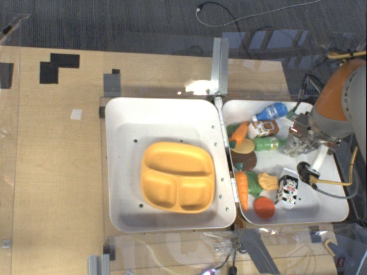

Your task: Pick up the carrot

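Gripper (302, 137) low near right bin's (338, 213) right edge — carrot (242, 190) against left wall, well apart; risk — crowded toys, tomato (264, 207) beside it, could get grabbed instead.

The grey, rounded KUKA arm (350, 105) carried a broad orange band above its wrist. Its metallic two-finger gripper (301, 136) looked silvery and cluttered, and a black cable with a yellowish hose trailed beside it.

Carrot (242, 190) in right bin (335, 211) by divider; pincer (299, 145) near green bottle (267, 145), fingers unclear.
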### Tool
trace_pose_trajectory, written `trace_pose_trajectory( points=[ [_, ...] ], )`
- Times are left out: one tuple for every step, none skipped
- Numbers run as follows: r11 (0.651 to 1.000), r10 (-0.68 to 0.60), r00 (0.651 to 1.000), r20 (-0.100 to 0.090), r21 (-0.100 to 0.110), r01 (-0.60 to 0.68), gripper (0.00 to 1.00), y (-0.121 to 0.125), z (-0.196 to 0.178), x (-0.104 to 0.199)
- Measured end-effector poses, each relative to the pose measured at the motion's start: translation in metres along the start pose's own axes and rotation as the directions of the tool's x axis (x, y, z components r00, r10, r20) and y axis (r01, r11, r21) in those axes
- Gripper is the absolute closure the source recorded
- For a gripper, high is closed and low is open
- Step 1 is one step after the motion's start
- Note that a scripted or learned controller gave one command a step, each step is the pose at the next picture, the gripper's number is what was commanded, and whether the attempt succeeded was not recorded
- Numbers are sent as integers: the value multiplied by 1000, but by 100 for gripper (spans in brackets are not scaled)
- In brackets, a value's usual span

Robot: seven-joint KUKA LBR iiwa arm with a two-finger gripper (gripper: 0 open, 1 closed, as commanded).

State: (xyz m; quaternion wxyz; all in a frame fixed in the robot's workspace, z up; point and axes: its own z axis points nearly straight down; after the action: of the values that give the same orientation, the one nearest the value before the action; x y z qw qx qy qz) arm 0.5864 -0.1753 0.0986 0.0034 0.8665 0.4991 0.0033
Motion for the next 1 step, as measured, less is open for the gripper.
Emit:
trace_pose_trajectory(
  points=[
    [991,135,991,2,0,-135,100,9,10,47]
  ],
)
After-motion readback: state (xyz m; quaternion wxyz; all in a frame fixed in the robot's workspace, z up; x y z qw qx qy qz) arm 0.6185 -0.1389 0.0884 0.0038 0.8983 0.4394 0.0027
